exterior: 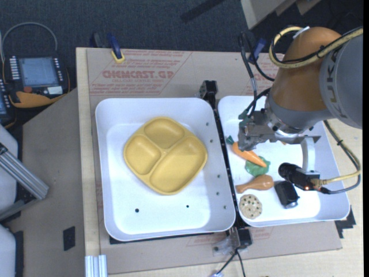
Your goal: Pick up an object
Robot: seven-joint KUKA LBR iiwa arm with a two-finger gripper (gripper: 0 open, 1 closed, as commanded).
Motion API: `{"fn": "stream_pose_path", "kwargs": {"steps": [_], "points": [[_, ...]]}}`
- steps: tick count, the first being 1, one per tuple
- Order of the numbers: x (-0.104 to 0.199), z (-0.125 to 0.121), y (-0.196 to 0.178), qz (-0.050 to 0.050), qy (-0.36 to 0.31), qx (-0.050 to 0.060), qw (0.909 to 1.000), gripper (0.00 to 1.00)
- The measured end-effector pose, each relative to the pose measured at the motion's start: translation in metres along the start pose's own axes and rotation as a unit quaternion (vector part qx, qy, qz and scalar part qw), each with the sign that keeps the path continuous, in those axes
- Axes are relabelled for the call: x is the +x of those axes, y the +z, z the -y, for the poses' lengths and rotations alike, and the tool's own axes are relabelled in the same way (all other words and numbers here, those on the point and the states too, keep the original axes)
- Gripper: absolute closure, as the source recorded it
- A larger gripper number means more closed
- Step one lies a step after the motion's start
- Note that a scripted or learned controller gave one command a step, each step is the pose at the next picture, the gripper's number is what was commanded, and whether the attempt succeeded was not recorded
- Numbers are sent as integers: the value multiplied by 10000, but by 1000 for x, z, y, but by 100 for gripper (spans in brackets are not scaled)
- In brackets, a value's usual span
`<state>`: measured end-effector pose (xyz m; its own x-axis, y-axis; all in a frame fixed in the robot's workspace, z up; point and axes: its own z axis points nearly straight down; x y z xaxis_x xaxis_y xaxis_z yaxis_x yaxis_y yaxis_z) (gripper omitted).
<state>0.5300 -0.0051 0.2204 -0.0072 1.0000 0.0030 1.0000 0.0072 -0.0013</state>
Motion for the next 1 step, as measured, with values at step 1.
{"fn": "stream_pose_path", "kwargs": {"steps": [1], "points": [[51, -13, 9, 10, 5, -13, 10000, 100]]}}
